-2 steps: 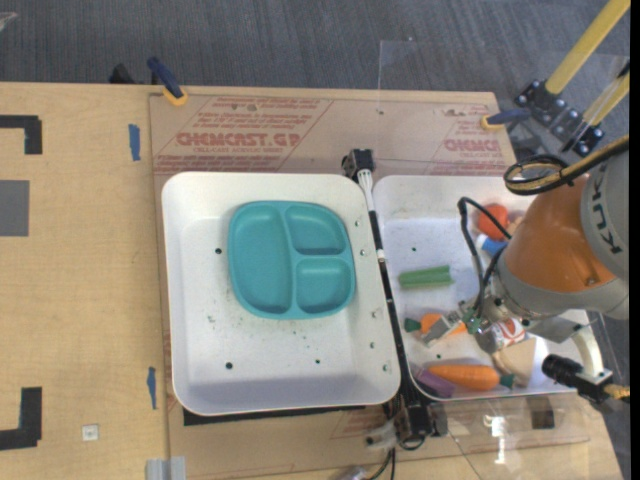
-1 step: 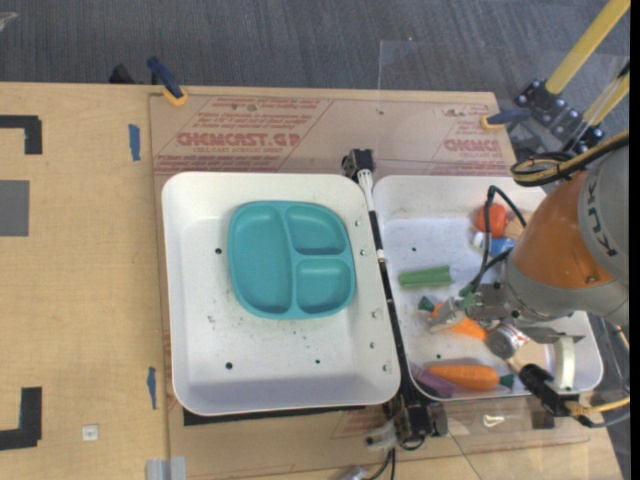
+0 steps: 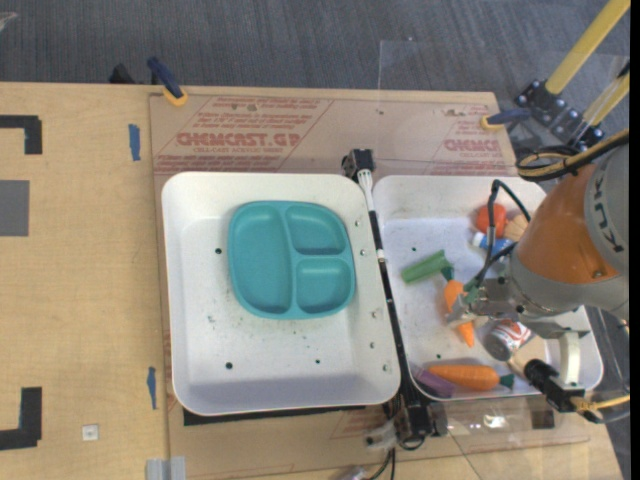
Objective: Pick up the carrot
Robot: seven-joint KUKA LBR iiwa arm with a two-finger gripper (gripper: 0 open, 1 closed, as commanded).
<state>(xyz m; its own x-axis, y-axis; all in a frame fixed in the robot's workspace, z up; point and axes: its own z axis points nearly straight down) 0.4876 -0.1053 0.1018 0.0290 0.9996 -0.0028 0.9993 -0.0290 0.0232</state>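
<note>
I see the long orange carrot (image 3: pixel 463 375) lying flat near the front edge of the right shallow white bin (image 3: pixel 420 230), beside a purple piece (image 3: pixel 435 379). My tool (image 3: pixel 472 306) hangs above small orange pieces mid-bin, clear of the carrot; its opening I cannot tell. A teal divided plate (image 3: pixel 291 258) sits in the left bin (image 3: pixel 190 298).

1. The bench (image 3: pixel 80 268) was evenly and brightly lit from above.
2. Only soft, short shadows were cast beneath the bins (image 3: pixel 200 368).
3. Slight softness was seen throughout, without strong glare.
</note>
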